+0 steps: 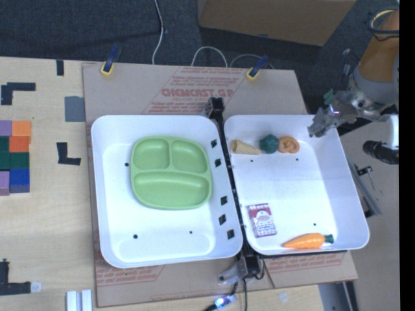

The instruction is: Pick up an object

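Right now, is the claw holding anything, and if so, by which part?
Nothing is held. The claw sits over the right bin's far right rim, apart from the carrot and other items.

Single fixed camera above the bench, slanted downward, both white bins (104, 173) framed

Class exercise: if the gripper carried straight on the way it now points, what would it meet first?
Probably the right bin's upper right rim: the gripper points down-left just above it. Beyond that lies the orange piece. Height is unclear.

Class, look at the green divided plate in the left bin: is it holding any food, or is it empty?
Empty. The green plate shows three bare compartments.
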You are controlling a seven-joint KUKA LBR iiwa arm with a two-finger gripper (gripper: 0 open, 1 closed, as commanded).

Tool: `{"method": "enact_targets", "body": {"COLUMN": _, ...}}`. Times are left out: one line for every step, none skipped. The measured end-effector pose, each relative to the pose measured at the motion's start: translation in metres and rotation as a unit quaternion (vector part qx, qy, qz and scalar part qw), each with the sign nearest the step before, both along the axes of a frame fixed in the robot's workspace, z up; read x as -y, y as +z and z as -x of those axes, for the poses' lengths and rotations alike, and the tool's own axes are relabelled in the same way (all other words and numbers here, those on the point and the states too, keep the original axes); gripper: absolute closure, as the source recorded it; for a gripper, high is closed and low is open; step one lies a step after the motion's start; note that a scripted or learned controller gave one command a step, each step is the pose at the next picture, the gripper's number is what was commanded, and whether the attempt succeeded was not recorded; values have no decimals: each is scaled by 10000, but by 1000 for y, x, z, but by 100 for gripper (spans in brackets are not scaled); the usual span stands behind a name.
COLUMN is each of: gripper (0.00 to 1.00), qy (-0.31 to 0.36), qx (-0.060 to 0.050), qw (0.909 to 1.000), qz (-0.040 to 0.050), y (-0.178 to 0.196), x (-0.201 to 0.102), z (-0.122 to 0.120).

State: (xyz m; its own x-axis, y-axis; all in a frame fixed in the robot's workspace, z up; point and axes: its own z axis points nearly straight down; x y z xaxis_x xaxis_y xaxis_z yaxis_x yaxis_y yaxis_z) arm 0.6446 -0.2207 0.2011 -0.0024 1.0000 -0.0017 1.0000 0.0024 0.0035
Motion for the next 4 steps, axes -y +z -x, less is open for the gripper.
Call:
{"method": "enact_targets", "body": {"gripper": 100, "qy": -1, "qx": -3, "qw": 10000, "qz": 0, "y": 52, "x": 0, "z": -1}}
{"method": "enact_targets", "body": {"gripper": 100, "qy": 17, "qx": -40, "qw": 10000, "qz": -21, "y": 41, "x": -57, "z": 20}}
{"method": "enact_targets", "body": {"gripper": 100, "qy": 22, "qx": -38, "qw": 10000, "qz": -21, "y": 45, "x": -115, "z": 34}}
{"method": "enact_targets", "body": {"gripper": 100, "qy": 19, "qx": -40, "qw": 10000, "qz": -16, "y": 46, "x": -161, "z": 45}}
